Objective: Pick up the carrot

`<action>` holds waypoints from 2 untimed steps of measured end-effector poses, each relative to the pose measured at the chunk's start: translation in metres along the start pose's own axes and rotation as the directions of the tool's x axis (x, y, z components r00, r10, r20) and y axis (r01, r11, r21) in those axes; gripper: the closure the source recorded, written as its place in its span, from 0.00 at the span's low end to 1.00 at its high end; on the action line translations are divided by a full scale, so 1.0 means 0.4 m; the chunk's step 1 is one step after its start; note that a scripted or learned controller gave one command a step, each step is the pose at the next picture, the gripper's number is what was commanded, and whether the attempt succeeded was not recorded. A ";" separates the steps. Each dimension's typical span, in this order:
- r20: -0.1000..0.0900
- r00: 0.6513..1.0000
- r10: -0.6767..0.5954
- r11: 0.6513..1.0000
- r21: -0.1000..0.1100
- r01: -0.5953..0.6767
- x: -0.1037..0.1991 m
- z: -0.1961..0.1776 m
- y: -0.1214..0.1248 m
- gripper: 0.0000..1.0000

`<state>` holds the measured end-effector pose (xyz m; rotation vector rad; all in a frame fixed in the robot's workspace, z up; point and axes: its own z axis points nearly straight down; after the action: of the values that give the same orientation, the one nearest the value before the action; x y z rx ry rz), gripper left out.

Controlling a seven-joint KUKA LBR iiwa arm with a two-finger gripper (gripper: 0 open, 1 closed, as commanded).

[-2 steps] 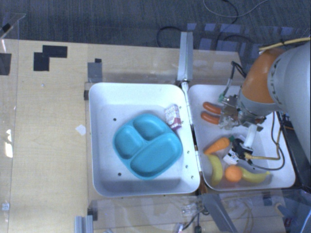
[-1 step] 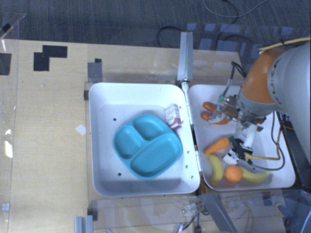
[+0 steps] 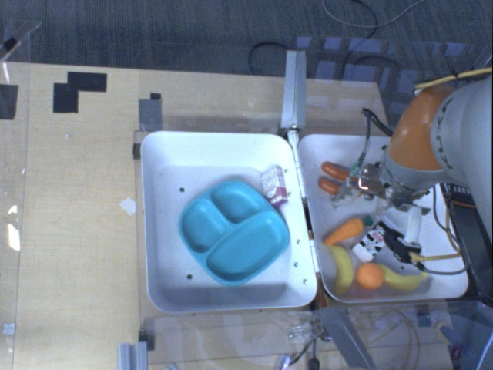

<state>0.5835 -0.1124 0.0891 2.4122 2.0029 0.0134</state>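
Carrot (image 3: 345,231) lies just below-left of gripper (image 3: 368,182) in frame, long axis rising rightward; can't tell gripper's state.

Carrot (image 3: 344,230): orange, plain.
Round fruit (image 3: 370,276): orange, deeper than the carrot.
Bananas (image 3: 342,267): yellow, two pieces.
Sausages (image 3: 333,177): reddish orange, two.
Divided plate (image 3: 235,230): turquoise blue, uniform.
Packet (image 3: 274,185): white and grey with a red patch.
Bins (image 3: 154,230): white, both alike.
Arm (image 3: 454,133): grey, orange band at the wrist.
Bench (image 3: 69,206): pale wood tone, black square marks at upper left.
Floor (image 3: 154,21): dark blue-grey, fine woven pattern.
Small item beside the carrot (image 3: 368,243): white with black markings.
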 end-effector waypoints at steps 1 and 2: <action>0.002 0.984 -0.179 0.984 -0.005 0.179 0.045 -0.004 -0.119 0.00; 0.000 0.984 -0.179 0.984 -0.012 0.179 0.050 -0.033 -0.113 1.00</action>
<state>0.5425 -0.0844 0.1019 2.2158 2.2056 0.0254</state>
